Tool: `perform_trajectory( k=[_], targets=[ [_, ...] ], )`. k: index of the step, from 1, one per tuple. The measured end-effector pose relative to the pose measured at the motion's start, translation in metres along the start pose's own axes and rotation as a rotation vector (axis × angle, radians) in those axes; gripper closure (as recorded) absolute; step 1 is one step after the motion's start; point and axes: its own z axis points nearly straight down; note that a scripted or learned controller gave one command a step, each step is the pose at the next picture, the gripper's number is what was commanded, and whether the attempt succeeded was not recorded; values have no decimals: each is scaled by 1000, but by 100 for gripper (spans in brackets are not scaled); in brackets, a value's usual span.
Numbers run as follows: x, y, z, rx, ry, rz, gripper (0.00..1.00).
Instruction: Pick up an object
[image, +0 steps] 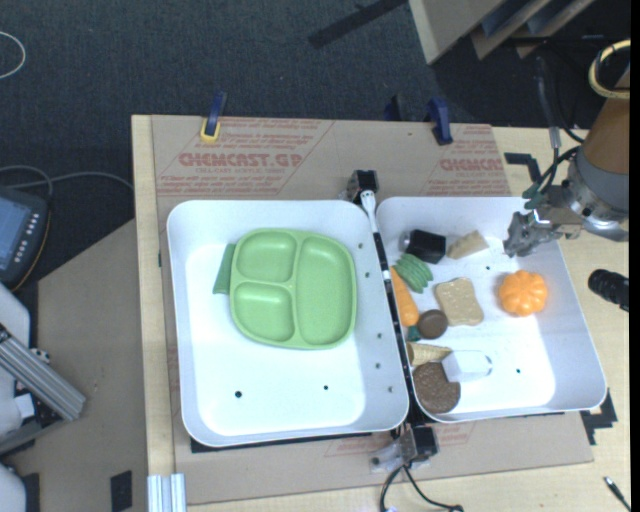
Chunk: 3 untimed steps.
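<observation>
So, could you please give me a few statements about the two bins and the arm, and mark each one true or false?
1. The green divided plate lies in the left bin. True.
2. The orange pumpkin sits in the left bin. False: it is in the right bin.
3. The gripper is above the right bin's far right part. True.
4. The carrot lies on the green plate. False: it lies along the right bin's left wall.

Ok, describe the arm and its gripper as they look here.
The arm is grey, rounded and thick, with an orange band above the wrist. Dark cables run alongside it. The gripper is small, metallic grey, with darker parts.
</observation>
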Motion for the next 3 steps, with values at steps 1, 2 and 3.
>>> perform_trajectory(
  k=[1,2,3],
  targets=[
    [45,-8,7,7,4,-3,100],
    [90,-26,10,8,4,-3,100],
    [139,-35,14,8,5,-4,100]
  ],
)
